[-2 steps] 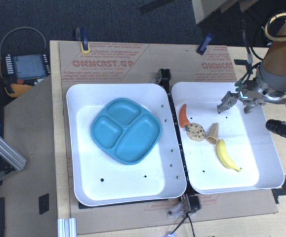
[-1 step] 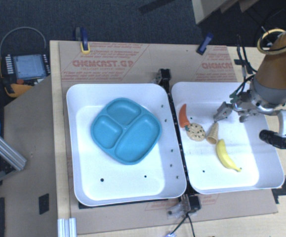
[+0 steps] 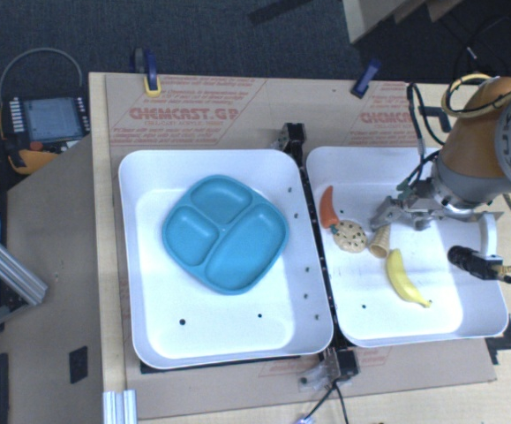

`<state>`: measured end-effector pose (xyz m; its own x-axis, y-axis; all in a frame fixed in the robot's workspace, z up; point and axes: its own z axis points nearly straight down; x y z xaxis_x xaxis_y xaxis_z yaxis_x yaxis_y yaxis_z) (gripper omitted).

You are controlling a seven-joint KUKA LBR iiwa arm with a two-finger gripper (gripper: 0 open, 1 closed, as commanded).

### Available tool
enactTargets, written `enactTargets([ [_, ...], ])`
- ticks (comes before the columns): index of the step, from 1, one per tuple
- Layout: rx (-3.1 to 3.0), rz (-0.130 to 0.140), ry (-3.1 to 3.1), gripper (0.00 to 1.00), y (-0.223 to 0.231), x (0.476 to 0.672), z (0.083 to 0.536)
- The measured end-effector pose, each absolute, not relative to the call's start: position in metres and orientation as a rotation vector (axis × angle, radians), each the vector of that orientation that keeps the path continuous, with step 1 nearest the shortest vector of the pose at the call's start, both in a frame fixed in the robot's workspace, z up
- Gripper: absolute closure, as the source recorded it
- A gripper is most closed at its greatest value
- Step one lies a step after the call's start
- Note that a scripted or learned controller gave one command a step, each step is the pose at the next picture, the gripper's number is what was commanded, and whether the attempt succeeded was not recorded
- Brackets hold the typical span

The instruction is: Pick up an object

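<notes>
The right bin (image 3: pixel 440 321) holds several small items. An orange carrot (image 3: pixel 326 207) lies near its left wall. Beside the carrot rests a speckled cookie (image 3: pixel 350 235), and a tan cone-shaped piece (image 3: pixel 379 242) lies just right of the cookie. A yellow banana (image 3: pixel 405 278) sits in the middle of the bin. My gripper (image 3: pixel 389 213) hangs low over the bin, just above the tan cone and right of the carrot. I see nothing held in it.
The left bin (image 3: pixel 149 325) holds a blue divided plate (image 3: pixel 226 233). The grey arm with its orange band (image 3: pixel 476 144) covers the right bin's far right corner. Clamps sit on the cardboard's back edge, and cables trail at the right.
</notes>
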<state>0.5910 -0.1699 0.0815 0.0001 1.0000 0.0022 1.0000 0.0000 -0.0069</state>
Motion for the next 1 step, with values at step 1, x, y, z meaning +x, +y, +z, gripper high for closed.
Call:
enactTargets([
  [1,-2.222,0.0,-2.221,1.0,-0.1703,0.5927,0.0954],
])
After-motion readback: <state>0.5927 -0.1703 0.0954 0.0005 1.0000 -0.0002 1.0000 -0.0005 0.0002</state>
